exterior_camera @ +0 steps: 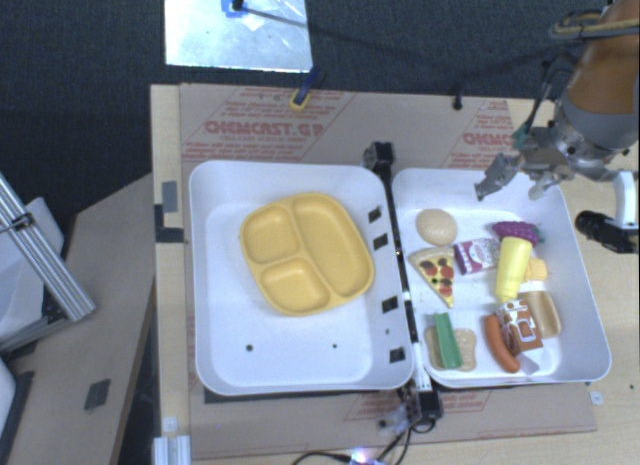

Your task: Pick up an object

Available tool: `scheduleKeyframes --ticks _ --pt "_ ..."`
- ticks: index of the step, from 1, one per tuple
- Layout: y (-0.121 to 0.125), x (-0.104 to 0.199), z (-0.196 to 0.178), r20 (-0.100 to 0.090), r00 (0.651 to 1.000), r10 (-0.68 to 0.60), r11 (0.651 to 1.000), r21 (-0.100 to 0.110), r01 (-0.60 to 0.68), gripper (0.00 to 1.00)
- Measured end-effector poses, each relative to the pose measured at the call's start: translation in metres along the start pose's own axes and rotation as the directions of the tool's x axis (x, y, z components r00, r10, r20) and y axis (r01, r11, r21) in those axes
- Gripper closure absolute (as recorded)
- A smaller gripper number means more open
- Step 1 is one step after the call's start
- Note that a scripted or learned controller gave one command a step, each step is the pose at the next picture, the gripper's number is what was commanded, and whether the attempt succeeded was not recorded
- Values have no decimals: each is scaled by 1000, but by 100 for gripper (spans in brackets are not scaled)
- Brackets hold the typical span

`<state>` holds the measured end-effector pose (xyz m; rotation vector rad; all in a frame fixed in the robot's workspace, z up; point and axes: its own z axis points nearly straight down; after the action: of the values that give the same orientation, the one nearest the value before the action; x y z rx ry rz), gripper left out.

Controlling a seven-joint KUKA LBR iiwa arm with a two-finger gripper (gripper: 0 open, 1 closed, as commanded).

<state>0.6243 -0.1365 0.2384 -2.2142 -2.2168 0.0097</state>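
Note:
My gripper [516,184] hangs above the far edge of the right bin [592,353], its two fingers spread apart with nothing between them. Below it in that bin lie toy foods: a beige bun [436,225], a pizza slice [436,274], purple grapes [515,231], a small purple-and-white packet [474,255], a yellow bottle [512,265], a hot dog [500,343], a brown carton [522,325] and a green piece on a cracker [447,344]. The gripper is up and to the right of the bun, clear of all items.
The left bin [215,353] holds a yellow three-compartment plate [305,252]. A black divider with clips [395,273] runs between the bins. A shiny metal sheet [238,13] lies beyond the bench, and a metal frame [35,253] stands at the left.

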Motion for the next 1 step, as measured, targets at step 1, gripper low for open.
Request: scheduleKeyframes --ticks 1 --pt "2 0 -8 2 1000 -2 1000 -12 2 0"
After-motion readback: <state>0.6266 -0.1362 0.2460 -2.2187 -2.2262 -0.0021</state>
